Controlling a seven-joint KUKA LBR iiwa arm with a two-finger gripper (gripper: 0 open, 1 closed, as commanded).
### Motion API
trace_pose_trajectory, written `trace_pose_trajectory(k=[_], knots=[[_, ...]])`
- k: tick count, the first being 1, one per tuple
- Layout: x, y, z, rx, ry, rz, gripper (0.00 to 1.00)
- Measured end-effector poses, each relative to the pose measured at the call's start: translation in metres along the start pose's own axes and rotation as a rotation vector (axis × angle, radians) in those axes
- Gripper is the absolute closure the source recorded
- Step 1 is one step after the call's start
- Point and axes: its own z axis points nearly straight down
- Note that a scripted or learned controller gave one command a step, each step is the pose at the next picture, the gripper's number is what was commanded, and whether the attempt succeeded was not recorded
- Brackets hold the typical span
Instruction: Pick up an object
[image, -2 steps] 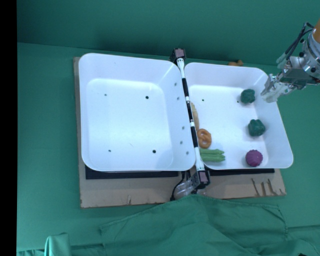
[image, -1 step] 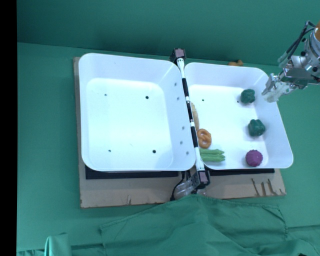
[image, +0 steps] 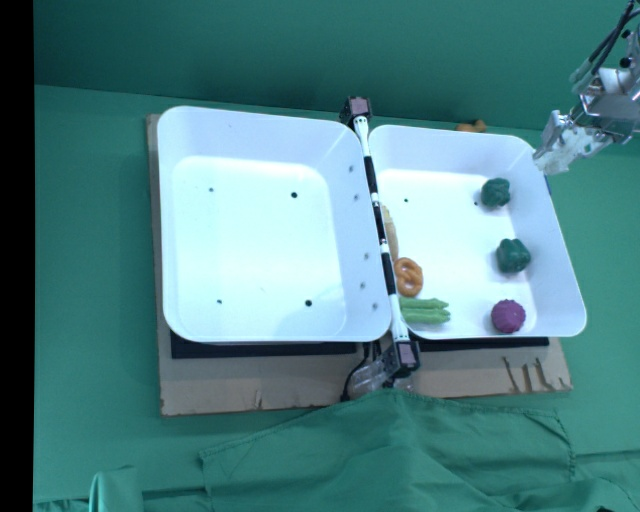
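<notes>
i cannot tell how the jaws stand: the gripper (image: 556, 150) is small and pale at the upper right, seen at a slant, and nothing shows between its tips. it hangs just off the far right corner of the right bin (image: 560, 262), outside the rim, well apart from everything it might pick.

nearest to it is a dark green piece (image: 495, 192) by the right wall, then a second green piece (image: 513, 256) further along the same wall, then a purple ball (image: 508, 316) near the front corner. across the bin, against the divider side, lie an orange pretzel (image: 408, 276) and green beans (image: 424, 312) (close together, the beans just below the pretzel). the left bin (image: 180, 130) lies beyond.

the risks, as i judge them: the three round things sit close to the sloped wall, so a descent there may clip the rim or pinch against the wall and squirt the piece away. the pretzel and beans lie flat and low, likely to slip a shallow grasp. a tiny orange thing (image: 472, 126) sits outside the bin, behind it.
</notes>
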Motion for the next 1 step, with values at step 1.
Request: trace_pose_trajectory(k=[1], knots=[[-0.0048,-0.0009,0.0599,0.015,0.002,-0.005,1.0]])
